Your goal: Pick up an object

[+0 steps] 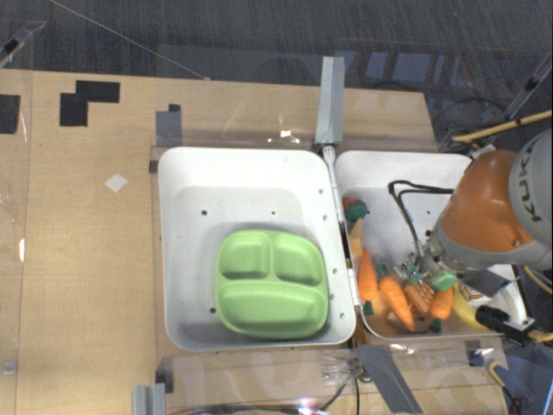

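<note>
The right bin [406, 173] holds a heap of small toy foods in its near part. An orange carrot [367, 277] lies by the divider, a second carrot [396, 299] beside it, and a third [441, 302] further right. Between them is a brownish ridged piece [420, 296], and a yellow piece [467, 312] lies at the right. A small red and green item [352, 207] sits further back along the divider. My gripper [423, 271] is low in this bin, right over the heap, under the arm's orange band [488, 206]. The wrist hides what lies directly beneath.
The left bin [199, 180] holds a green divided plate [272, 282] in its near half. A black cable [406, 199] loops over the right bin's back part. A metal post [329, 102] stands behind the divider between the bins.
</note>
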Controlling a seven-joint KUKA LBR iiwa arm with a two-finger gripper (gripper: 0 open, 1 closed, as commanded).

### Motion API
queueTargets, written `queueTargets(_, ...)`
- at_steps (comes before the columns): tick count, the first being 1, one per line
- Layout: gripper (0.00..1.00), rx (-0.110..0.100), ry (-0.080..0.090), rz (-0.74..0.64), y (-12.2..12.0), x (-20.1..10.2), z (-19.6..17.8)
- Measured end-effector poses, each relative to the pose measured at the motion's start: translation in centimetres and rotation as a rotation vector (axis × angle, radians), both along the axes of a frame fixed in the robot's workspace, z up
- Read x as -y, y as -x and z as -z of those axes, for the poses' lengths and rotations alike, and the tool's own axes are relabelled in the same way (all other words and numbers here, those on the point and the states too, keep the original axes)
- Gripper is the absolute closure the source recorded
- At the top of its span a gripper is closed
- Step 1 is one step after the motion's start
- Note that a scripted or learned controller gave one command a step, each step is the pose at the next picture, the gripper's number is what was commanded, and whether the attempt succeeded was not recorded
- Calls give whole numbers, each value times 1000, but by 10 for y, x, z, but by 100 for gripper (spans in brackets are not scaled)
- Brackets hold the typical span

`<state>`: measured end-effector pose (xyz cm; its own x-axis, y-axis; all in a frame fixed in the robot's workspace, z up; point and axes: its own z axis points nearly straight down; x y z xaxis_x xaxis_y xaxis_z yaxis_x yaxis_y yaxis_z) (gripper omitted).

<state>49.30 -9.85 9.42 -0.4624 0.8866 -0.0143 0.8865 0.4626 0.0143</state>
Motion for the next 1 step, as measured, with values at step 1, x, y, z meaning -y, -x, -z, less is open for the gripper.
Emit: queueTargets(1,0,3,0,-1,-1,-1,0)
